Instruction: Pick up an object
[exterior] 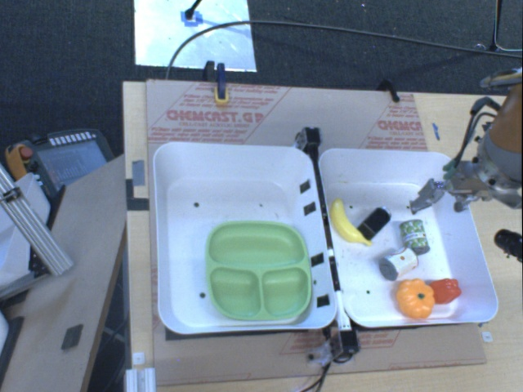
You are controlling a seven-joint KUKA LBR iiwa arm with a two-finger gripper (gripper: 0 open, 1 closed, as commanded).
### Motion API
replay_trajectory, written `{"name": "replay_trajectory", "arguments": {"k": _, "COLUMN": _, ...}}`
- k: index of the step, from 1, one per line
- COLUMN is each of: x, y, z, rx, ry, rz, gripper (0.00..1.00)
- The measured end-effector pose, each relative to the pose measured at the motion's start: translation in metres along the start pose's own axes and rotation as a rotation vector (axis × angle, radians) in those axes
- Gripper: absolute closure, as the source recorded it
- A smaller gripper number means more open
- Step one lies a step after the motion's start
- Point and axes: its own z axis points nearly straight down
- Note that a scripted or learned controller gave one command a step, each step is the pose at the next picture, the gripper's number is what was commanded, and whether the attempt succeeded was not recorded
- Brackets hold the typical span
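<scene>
The gripper (442, 194) is being held above the upper right part of the right bin (466, 243), with its two fingers (425, 198) spread apart; nothing is being gripped between them and nothing is being touched by them. The arm is being cut off by the right edge of the camera view, so only the wrist and part of the grey body are being shown.

Six objects are being kept in the right bin. A yellow banana (346, 224) is lying near the bin's left wall, with a black block (374, 221) touching or just beside its right side. A small green-patterned can (414, 234) is resting below the gripper, well clear of the fingers. A white cylinder (399, 264) is lying tilted just below that can. An orange pumpkin (415, 298) is sitting near the front wall, with a red object (445, 290) touching its right side; the shape of that red object is hard to make out.

In the left bin (180, 219) a green divided tray (258, 269) with three compartments is being held, lying toward the front right corner.
</scene>
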Motion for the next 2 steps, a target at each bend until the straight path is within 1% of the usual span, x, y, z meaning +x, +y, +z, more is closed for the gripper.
{"name": "replay_trajectory", "arguments": {"k": 1, "x": 0.0, "y": 0.003, "z": -0.006, "rx": -0.012, "ry": -0.003, "rz": -0.003, "gripper": 0.0}}
{"name": "replay_trajectory", "arguments": {"k": 2, "x": -0.002, "y": 0.009, "z": 0.036, "rx": -0.01, "ry": -0.002, "rz": -0.002, "gripper": 0.0}}
